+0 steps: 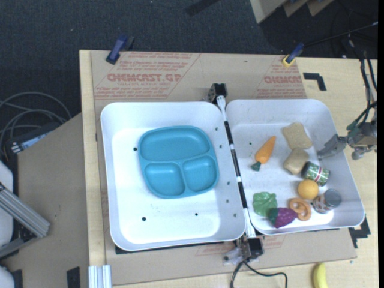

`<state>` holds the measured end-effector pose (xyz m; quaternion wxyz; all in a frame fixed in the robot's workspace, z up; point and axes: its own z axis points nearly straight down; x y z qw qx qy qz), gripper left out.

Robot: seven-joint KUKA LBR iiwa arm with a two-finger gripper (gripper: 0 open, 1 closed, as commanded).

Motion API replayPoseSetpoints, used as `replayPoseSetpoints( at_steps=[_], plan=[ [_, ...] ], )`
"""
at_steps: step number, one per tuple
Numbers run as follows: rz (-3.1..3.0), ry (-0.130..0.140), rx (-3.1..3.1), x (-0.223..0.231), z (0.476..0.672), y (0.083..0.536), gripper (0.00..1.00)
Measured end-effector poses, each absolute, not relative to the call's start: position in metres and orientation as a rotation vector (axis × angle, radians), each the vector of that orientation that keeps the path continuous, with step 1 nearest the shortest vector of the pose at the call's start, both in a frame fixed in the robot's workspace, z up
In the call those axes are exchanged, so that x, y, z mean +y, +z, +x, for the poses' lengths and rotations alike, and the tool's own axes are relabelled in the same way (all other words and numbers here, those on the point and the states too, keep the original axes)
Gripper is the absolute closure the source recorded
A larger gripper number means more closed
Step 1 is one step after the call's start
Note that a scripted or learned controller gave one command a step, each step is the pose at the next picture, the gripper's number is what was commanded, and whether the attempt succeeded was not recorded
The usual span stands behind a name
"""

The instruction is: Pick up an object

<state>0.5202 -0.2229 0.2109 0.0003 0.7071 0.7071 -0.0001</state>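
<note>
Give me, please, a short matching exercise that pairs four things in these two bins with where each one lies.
Things:
1. blue divided plate
2. carrot
3. purple toy
4. orange ball

Places:
A. near the front rim of the right bin, just right of the green leafy toy
B. in the left bin, taking up its middle
C. in the right bin, just below the small green can
D. toward the left side of the right bin, lying at a slant

Pairs: 1-B, 2-D, 3-A, 4-C
</note>
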Motion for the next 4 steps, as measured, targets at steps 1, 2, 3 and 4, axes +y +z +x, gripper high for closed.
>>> replayPoseSetpoints(
  at_steps=[1, 2, 3, 4],
  plan=[
    [2.219, 0.008, 2.224, -0.222, 0.551, 0.102, 0.00],
    [2.217, 0.015, 2.231, -0.217, 0.649, 0.086, 0.00],
    [2.221, -0.001, 2.224, -0.208, 0.645, 0.085, 0.00],
    [2.217, 0.001, 2.221, -0.197, 0.667, 0.085, 0.00]
  ],
)
